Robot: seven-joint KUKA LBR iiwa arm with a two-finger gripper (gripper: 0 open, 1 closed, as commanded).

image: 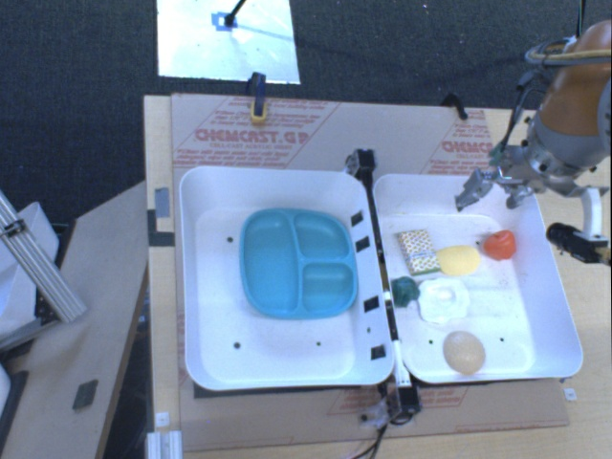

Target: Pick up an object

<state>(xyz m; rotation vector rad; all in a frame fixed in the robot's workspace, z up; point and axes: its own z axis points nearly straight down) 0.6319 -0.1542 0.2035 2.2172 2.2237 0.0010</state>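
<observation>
Only readable stuff here is on the brownish protective sheet (316, 127) lying under the two white bins. It's got red print repeated across it, and the clearest bit sits along the top edge just above the left bin (196, 285), where it looks like "CHEMCAST GP" in block letters. The same wording shows up again near the top right corner, above the right bin (550, 285), but it's partly cut off and fuzzier there. There's more red print peeking out along the sheet's bottom edge, too blurry to make out. The small patterned card (418, 251) in the right bin has markings I can't read.
</observation>
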